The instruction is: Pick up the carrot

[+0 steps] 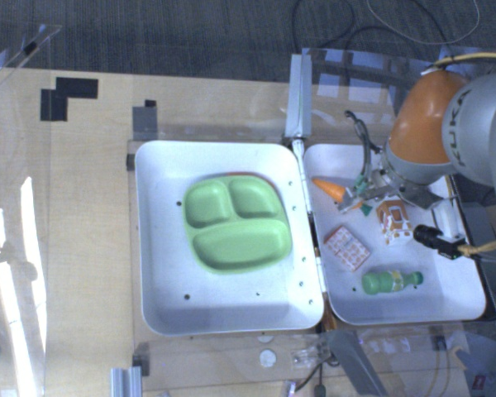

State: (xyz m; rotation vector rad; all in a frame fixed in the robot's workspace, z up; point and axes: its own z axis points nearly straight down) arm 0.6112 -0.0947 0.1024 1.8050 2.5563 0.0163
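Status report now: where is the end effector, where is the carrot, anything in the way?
End effector low in right bin, beside carrot. Carrot lying near bin's left wall, grasp unclear. Waffle and green bottle nearer, apart.

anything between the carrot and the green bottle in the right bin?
Yes. In the camera view, a waffle-patterned cracker lies between the carrot and the green bottle, apart from both; bare white bin floor elsewhere.
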